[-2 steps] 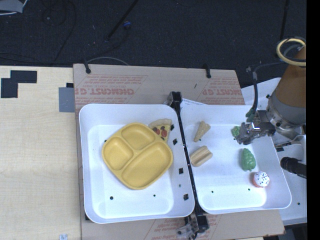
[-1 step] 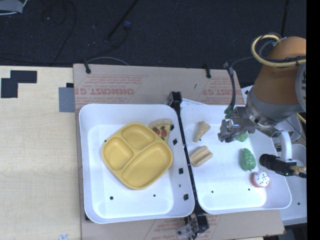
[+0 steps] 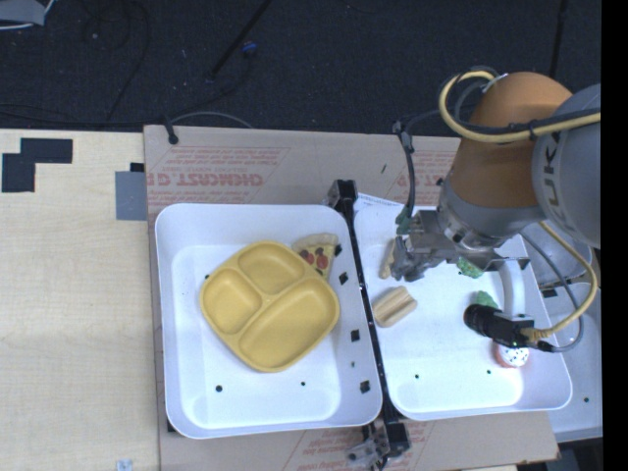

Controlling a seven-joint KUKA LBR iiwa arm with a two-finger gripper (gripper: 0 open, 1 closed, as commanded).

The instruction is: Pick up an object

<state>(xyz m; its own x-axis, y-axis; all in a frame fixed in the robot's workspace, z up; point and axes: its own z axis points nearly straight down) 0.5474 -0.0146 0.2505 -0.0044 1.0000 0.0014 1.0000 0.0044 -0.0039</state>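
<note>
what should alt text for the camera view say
The grey and orange arm reaches in from the right, its gripper over the right bin close to a tan block. A green thing lies further right; the left bin holds a yellow divided plate with a pizza slice toy at its far edge.

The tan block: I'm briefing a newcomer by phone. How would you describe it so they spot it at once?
Find the white bin on the view's right, under the arm. Close to the divider lies the tan block, loaf-shaped. Its neighbours are a green piece and a red-and-white ball.
</note>
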